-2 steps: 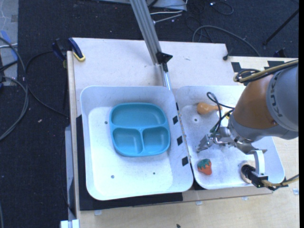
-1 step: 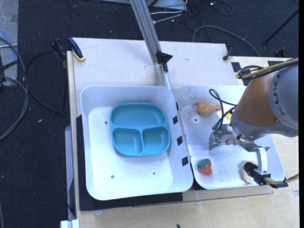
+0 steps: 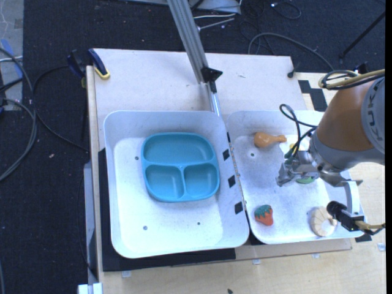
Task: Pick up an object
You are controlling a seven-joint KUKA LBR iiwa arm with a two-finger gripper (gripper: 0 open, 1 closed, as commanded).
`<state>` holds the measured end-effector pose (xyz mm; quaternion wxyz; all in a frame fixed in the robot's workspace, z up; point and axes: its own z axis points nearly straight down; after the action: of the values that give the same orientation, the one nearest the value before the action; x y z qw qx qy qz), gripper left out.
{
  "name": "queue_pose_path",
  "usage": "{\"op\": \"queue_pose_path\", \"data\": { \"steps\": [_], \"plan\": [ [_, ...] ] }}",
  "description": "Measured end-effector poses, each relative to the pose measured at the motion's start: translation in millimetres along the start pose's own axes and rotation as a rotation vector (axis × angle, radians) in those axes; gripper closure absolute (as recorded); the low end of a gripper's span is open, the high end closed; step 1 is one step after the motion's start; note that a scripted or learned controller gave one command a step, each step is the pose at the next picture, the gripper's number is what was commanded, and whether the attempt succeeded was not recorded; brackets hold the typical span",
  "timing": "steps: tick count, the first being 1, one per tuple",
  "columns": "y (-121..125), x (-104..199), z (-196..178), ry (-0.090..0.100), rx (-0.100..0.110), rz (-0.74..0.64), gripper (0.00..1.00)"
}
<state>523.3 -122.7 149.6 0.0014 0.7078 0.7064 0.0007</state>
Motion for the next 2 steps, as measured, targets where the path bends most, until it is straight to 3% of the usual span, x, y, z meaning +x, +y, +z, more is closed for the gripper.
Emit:
{"op": "queue_pose_path", "data": {
  "steps": [2],
  "plan": [
    [3, -1, -106, -0.001, -0.003, -0.005, 1.00]
  ]
}}
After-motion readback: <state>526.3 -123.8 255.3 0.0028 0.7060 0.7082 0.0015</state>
